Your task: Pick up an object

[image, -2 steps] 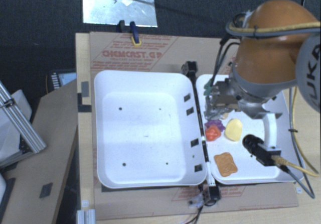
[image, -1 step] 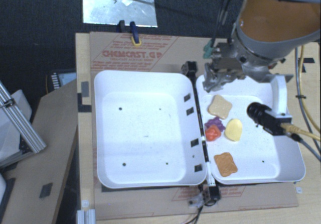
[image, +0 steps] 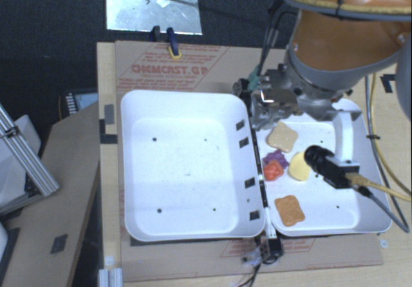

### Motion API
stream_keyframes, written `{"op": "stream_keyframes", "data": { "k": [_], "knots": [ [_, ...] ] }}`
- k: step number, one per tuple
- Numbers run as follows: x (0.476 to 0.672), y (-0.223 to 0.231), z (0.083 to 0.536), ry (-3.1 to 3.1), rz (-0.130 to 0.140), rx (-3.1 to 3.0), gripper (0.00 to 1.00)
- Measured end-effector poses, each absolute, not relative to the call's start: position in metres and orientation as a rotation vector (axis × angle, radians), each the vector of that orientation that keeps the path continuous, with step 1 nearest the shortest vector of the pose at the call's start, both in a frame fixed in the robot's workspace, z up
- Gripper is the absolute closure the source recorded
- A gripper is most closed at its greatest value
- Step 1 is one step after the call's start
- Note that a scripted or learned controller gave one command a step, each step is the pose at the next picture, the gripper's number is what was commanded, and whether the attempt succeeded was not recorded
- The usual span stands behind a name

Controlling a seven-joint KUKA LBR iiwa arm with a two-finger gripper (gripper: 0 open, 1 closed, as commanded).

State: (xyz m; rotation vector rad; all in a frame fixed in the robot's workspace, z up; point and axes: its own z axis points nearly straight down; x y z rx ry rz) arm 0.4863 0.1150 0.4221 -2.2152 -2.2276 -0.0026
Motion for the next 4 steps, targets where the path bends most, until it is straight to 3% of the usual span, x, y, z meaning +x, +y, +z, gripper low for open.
{"op": "stream_keyframes", "data": {
  "k": [1, 2, 3, 4],
  "knots": [
    [0.486, 0.159, 0.423, -2.230, -0.005, -2.214, 1.00],
    [0.487, 0.149, 0.494, -2.230, -0.011, -2.218, 1.00],
    [0.515, 0.189, 0.466, -2.229, -0.002, -2.214, 1.00],
    [0.539, 0.213, 0.485, -2.230, -0.008, -2.216, 1.00]
  ]
}}
